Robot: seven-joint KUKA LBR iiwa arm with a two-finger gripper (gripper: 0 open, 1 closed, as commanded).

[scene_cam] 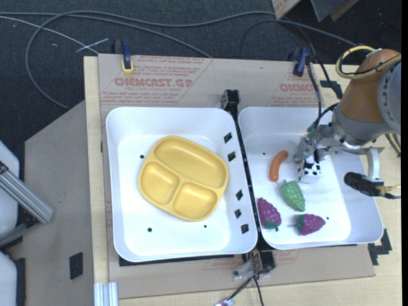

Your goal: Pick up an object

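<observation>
The cow toy (310, 169), a small black-and-white figure, sits in the right bin (363, 225), in its upper middle part. The gripper (308, 158) is right over it, with the fingers low around the toy's top; whether they are closed on it or merely beside it cannot be told from this angle.

In the camera view the arm (366, 104) comes in from the right, its orange band above the wrist, and bends down into the right bin. Just left of the cow lies an orange sausage (278, 164), tilted, apart from the toy. Below the cow, close to it, is a green fruit (293, 195). Two purple grape bunches lie near the bin's front: the left grapes (268, 213) near the dividing wall, the right grapes (310, 223) just below and to the right of the green fruit.

The left bin (124, 190) holds a yellow tray (183, 178) with three compartments, lying flat near the middle and turned at a slant. Both bins rest on a cardboard sheet (159, 75) held by blue clamps (127, 56) at the back edge.
</observation>
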